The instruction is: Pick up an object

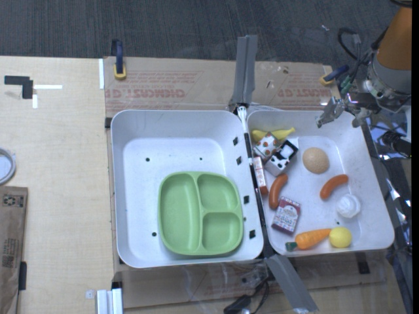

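Orange carrot (313, 238) lies lengthwise along the right bin's (366, 175) near wall.

- The left bin (124, 175) holds a divided plate (200, 213) toward its near side.
- The right bin (366, 169) lies just beside it, holding many things.
- At its far left, a banana (273, 135); an egg (315, 160) sits right of that.
- A sausage (334, 186) lies nearer, right of another sausage (277, 191).
- Along the near edge, a carrot (311, 239) touches a lemon (340, 237); a small box (286, 215) lies behind the carrot.
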Available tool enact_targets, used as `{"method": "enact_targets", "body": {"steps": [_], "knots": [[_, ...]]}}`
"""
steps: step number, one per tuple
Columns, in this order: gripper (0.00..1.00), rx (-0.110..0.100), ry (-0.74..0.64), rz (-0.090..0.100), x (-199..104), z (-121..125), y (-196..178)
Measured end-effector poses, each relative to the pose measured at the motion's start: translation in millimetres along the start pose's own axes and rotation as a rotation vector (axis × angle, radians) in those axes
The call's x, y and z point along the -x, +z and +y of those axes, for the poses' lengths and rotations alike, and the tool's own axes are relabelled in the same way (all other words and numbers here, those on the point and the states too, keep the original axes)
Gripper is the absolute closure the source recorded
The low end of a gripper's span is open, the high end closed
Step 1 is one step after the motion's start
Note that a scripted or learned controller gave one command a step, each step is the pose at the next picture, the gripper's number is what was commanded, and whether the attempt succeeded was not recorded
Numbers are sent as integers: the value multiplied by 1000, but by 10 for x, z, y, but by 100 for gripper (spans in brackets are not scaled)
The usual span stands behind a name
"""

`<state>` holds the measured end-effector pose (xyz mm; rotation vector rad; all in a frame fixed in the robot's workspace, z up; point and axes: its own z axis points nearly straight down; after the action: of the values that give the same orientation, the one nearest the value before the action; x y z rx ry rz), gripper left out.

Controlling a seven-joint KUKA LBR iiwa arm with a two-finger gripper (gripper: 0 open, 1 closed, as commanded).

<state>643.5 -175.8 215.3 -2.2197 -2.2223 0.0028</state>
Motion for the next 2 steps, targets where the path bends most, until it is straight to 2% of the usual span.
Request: {"method": "enact_targets", "body": {"steps": [1, 2], "knots": [[0, 1, -185, 1, 168, -505, 1238], [0, -1, -231, 10, 400, -1140, 1240]]}}
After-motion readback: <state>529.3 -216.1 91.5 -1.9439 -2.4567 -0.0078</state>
